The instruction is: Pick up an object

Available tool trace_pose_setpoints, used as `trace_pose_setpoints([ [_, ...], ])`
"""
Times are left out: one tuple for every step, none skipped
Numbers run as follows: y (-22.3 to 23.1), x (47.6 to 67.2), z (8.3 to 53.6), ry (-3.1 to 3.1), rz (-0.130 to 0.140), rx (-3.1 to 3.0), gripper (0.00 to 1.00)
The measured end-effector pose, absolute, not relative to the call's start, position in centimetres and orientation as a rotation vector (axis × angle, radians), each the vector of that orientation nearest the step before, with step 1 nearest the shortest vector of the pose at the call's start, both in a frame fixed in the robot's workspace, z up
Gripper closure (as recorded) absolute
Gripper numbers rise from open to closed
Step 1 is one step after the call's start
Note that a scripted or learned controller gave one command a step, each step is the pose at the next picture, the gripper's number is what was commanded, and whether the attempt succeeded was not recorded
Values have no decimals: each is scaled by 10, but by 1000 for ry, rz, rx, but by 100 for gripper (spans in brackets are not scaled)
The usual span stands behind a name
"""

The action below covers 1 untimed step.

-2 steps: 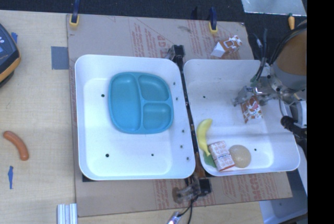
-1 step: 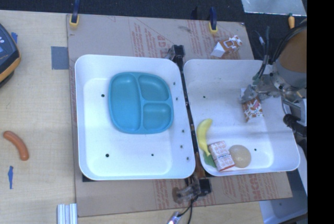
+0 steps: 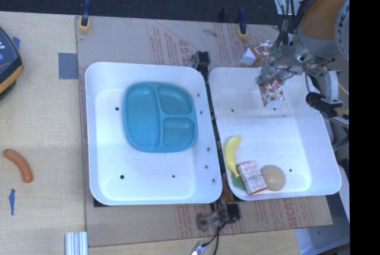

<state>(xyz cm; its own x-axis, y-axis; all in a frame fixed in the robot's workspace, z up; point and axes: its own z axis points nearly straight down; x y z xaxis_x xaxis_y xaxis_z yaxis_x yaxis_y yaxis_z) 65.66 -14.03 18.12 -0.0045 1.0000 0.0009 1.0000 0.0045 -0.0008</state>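
Your claw is up over the far end of the right bin, and there's a small red-and-white packet hanging right at its tip. It looks pinched there, the claw clamped on the packet's top edge, with the packet dangling above the bin floor near the back wall. I'd call this the lift step: the grab seems made, and now it has to prove itself.

Down at the near end of that same bin you've got the rest of the pile: a yellow banana, a red carton lying beside it, and a pale round piece touching the carton. Over in the left bin, a blue divided plate sits alone.

For your next move, go straight up, slowly, and keep the wrist steady. That packet is thin and floppy, held by an edge only, so I'd expect a jerk or a swing to shake it loose. Watch whether it clears the bin wall cleanly before you count this one.
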Motion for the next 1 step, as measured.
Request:
trace_pose_setpoints([
  [-63, 639, 192, -2227, 5, -2212, 100],
])
